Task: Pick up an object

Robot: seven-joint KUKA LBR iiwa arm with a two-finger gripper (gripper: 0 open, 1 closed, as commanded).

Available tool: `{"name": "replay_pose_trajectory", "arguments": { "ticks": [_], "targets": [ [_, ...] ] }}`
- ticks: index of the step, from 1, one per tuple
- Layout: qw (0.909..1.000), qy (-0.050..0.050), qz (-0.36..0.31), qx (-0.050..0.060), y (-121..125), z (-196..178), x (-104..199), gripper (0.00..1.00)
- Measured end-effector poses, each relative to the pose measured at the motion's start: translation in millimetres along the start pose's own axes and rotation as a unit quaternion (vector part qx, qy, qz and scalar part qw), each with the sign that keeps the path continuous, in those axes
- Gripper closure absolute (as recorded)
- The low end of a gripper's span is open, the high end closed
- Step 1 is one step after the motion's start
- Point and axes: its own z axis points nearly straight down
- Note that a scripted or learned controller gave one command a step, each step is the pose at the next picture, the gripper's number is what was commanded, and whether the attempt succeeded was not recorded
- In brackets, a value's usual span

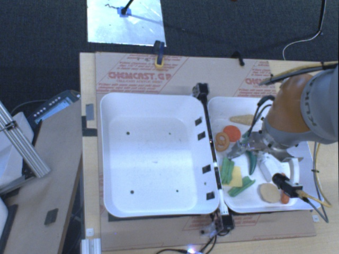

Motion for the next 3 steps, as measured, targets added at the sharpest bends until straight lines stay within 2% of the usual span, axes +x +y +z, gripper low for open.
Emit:
{"name": "replay_pose_trajectory", "arguments": {
  "ticks": [1,2,3],
  "targets": [
    [1.0,-0.004,-0.001,-0.007,42,-2,28,0.0],
    [1.0,-0.004,0.003,-0.005,22,-1,-7,0.0],
    [1.0,-0.003,0.001,-0.002,95,-3,9,0.0]
  ]
}}
